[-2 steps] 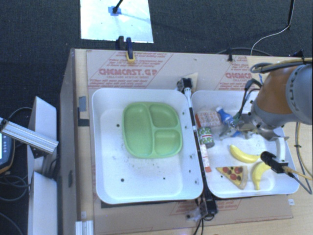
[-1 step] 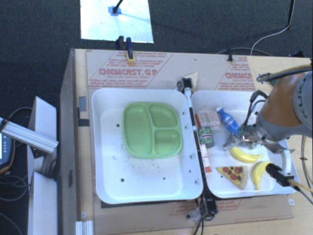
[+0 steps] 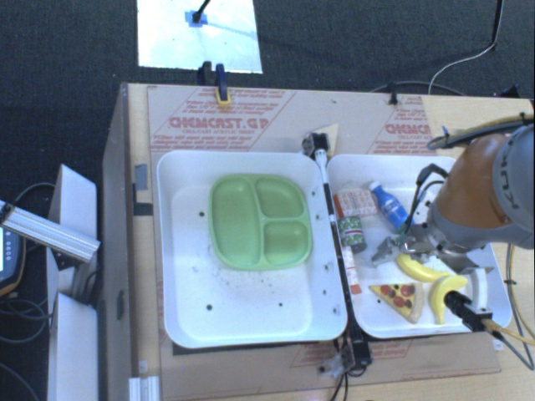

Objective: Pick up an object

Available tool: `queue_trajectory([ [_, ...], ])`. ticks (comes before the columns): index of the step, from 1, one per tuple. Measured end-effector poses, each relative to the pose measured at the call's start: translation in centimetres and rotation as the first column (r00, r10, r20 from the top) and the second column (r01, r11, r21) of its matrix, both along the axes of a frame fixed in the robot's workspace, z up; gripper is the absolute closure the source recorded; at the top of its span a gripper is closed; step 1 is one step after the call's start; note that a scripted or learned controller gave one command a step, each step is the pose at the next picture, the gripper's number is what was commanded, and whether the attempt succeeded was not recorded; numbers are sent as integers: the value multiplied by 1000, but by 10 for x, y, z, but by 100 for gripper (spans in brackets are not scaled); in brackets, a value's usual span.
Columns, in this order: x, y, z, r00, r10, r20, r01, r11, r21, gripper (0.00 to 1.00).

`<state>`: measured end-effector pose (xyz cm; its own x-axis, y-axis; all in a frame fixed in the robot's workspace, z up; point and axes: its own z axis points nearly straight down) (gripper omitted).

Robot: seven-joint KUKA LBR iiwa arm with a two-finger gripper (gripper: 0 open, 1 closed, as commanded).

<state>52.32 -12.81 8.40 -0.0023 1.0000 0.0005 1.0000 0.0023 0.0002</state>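
The right bin holds several objects. A blue bottle lies near its back, with a pale pink packet and a small green can to its left. Two yellow bananas and a pizza slice lie near the front. My gripper hangs low over the middle of this bin, between the bottle and the nearer banana, pointing left. It is open and nothing sits between its fingers. The orange wrist band covers the bin's right part.
The left bin carries a green divided plate. A thin red-and-white stick lies along the right bin's left wall. A black clamp bar runs between the bins. Cables trail at the front right.
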Motion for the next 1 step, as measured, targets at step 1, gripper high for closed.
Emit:
queue_trajectory([
  [1,1,0,11,1000,0,3,0,1000,0,100],
])
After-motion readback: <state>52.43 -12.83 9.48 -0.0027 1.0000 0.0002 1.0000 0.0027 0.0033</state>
